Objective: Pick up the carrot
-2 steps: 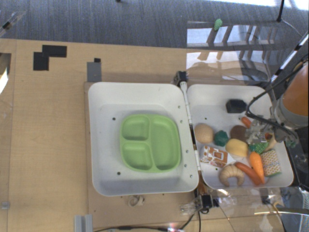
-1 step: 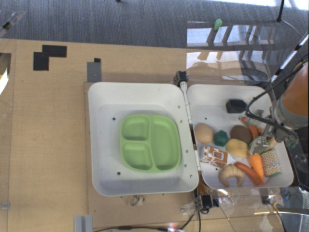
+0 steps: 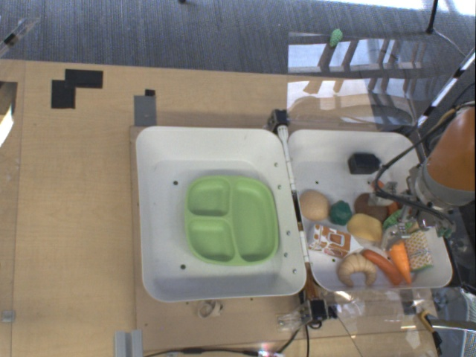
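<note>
The carrot [image 3: 401, 259] is a short orange cone lying near the front right corner of the right bin [image 3: 327, 151]. A longer red-orange piece [image 3: 381, 265] lies against its left side. My gripper [image 3: 406, 225] hangs just behind and above the carrot, below the arm's orange band [image 3: 452, 158], in a clutter of cables and green bits. I see nothing clearly held in it.
Also in the right bin are a tan egg shape [image 3: 314, 205], a green item [image 3: 341, 213], a yellow lump [image 3: 364, 227], a croissant [image 3: 357, 268], a snack packet [image 3: 331, 240], a black block [image 3: 364, 163] and a mesh piece [image 3: 419, 250]. A green divided plate [image 3: 231, 219] sits in the left bin [image 3: 160, 162].
</note>
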Available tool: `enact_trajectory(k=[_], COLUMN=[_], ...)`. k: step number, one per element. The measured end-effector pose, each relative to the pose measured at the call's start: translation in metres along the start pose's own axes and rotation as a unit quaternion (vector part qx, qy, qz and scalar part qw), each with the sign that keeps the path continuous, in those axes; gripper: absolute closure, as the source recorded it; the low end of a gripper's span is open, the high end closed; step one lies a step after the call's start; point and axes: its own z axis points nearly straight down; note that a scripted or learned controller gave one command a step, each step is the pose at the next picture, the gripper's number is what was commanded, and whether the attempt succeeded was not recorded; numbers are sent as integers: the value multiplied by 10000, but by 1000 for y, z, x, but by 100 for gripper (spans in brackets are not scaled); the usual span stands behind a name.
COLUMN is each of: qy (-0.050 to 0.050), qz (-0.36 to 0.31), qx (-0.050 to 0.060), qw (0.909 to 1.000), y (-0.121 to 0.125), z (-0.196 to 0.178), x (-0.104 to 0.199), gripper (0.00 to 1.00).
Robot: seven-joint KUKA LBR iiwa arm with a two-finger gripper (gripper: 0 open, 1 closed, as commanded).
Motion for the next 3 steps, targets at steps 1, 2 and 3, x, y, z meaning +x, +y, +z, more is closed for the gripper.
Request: enact_trajectory(k=[1, 2, 3], qy=[-109, 73, 79], qz=[-38, 1270, 1279], qx=[27, -25, -21], qw=[9999, 9919, 9918], y=[0, 63, 62], z=[-15, -65, -65], x=[-8, 25, 26], gripper=[100, 100, 0])
